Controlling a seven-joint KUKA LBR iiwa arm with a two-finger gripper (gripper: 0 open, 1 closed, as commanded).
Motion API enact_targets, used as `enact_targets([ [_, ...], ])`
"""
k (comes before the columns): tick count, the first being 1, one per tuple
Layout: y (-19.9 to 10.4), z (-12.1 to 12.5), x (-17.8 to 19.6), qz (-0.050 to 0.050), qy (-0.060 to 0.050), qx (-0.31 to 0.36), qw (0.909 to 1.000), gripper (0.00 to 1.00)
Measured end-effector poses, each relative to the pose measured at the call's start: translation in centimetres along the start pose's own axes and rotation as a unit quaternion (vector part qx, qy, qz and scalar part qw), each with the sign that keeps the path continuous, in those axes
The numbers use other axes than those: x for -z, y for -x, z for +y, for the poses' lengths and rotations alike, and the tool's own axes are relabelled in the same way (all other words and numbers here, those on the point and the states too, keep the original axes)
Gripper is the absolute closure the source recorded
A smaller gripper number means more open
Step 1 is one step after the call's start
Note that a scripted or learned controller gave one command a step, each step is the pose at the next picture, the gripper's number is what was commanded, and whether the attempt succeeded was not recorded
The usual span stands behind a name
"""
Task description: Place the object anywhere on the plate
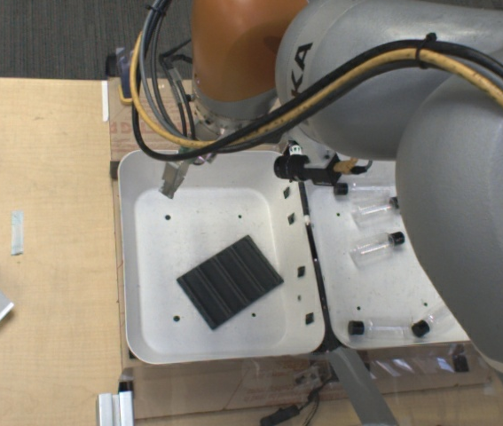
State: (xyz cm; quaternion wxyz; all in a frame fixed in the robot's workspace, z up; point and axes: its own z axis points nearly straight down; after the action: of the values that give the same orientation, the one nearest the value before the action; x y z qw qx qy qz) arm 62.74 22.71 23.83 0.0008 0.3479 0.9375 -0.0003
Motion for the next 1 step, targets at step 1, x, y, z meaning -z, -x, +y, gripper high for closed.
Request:
enact_targets([
  [1,0.49,0.02,-11.36,0.001,-0.001,-0.093,0.9957,0.00],
])
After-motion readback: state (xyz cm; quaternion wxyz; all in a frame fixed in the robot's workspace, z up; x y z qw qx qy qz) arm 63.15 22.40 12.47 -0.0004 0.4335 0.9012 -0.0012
